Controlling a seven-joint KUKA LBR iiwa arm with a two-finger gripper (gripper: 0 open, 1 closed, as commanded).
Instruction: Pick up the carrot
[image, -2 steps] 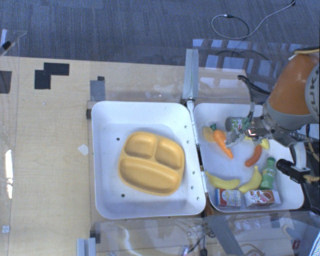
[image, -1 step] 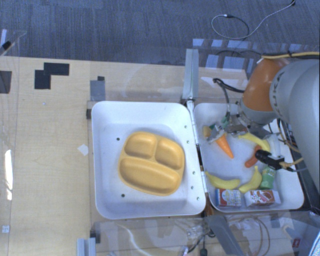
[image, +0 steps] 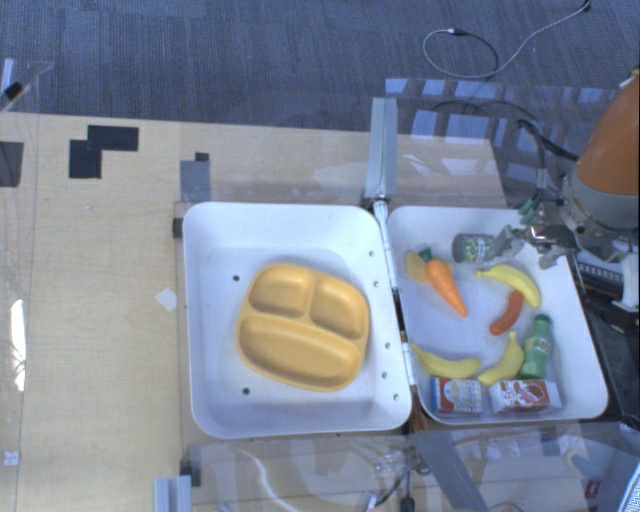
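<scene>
The carrot (image: 445, 283) is lying near the right bin's (image: 590, 385) left wall; the gripper (image: 530, 235), state unclear, is hovering near the bin's far edge; carton labels are staying unreadable.

I count two white bins (image: 200, 300) on the counter (image: 90, 300). One yellow tray (image: 303, 325). One carrot (image: 445, 284), three bananas (image: 512, 280), one sausage (image: 506, 313), one green bottle (image: 537, 346), one can (image: 472, 247), two cartons (image: 457, 396).

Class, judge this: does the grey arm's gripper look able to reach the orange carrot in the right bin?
Probably yes. The orange carrot lies uncovered, apart from the yellow banana, and the gripper hangs nearby over the same white bin.
</scene>
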